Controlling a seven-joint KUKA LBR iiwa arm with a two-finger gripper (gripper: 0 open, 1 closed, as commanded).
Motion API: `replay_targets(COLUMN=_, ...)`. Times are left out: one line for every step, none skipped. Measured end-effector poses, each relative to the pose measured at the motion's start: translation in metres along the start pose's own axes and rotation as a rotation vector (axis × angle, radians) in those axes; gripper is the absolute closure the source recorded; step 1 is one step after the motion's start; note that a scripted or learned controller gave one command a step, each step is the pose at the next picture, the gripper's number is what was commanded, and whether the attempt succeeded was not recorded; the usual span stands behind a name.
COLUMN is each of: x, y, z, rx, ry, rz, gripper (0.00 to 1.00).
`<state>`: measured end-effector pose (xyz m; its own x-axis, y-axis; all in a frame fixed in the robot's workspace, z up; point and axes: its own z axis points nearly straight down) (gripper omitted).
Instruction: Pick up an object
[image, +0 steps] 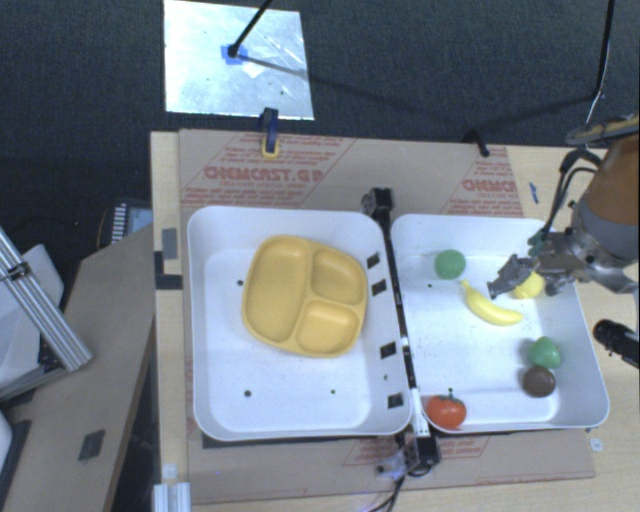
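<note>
Jaws spread apart, gripper (513, 277) low over right bin (575, 345), holding nothing. Banana (490, 306) just beneath the fingertips; yellow lemon (530, 287) beside banana's upper end. Green ball (450, 264) left of banana, tomato (446, 410) well below it.

Red print "CHEMCAST GP", possibly, on brown board (300, 165) under bins; repeated right, partly hidden.

Divided plate (303, 295) in left bin (215, 400); banana (490, 307), tomato (446, 411), three round fruits in right bin (580, 400)
</note>
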<state>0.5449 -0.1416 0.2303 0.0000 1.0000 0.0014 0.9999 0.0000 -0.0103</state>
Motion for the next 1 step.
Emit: replay_targets(x=0.0003, y=0.0024, z=-0.0060, rx=-0.011, ry=-0.002, rz=-0.003, gripper=0.00)
